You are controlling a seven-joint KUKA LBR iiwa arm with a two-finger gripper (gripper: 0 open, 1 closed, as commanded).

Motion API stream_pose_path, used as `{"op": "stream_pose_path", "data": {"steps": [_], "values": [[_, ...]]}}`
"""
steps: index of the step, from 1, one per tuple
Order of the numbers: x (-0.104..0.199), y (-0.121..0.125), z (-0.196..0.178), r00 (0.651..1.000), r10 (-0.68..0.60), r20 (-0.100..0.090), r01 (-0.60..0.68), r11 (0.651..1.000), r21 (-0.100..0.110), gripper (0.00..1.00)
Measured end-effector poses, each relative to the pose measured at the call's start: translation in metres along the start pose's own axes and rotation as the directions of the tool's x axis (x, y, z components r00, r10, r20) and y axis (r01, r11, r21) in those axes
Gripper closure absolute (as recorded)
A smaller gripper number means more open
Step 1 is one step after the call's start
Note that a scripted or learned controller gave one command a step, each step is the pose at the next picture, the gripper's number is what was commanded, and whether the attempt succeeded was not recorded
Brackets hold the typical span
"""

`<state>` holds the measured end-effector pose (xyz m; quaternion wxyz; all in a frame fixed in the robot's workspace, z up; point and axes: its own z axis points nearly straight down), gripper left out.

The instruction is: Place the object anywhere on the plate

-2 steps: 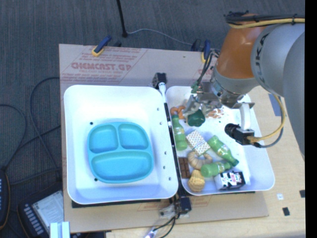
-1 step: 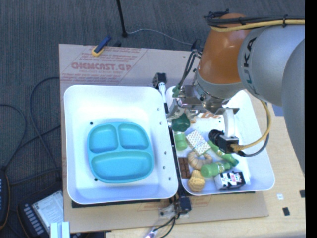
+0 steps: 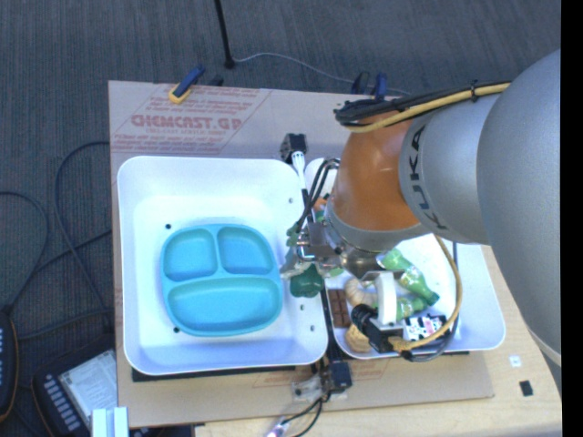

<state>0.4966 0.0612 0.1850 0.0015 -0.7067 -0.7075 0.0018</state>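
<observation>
A blue plate [image 3: 221, 279] with three compartments lies in the left white bin [image 3: 146, 208]. My gripper [image 3: 303, 267] hangs over the wall between the two bins, just right of the plate's right rim. It is shut on a small dark green object [image 3: 307, 284], which sits at the fingertips above the divider. The grey arm with its orange band [image 3: 373, 185] reaches in from the right and hides much of the right bin [image 3: 478, 321].
In the right bin lie a light green piece [image 3: 407, 276], a brown bar [image 3: 338, 309], a tan piece [image 3: 357, 338] and a white item with dark spots [image 3: 420, 328]. The bins rest on a cardboard sheet [image 3: 182, 121].
</observation>
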Motion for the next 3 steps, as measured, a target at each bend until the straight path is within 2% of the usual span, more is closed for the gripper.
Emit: {"op": "stream_pose_path", "data": {"steps": [1,2,3], "values": [[0.052,0.065,0.025,1.000,-0.001,0.000,0.001,1.000,-0.002,1.00],[0.092,0.023,0.030,1.000,-0.001,0.001,0.001,1.000,0.000,1.00],[0.091,0.023,0.030,1.000,0.000,0.001,0.000,1.000,-0.001,0.00]]}}
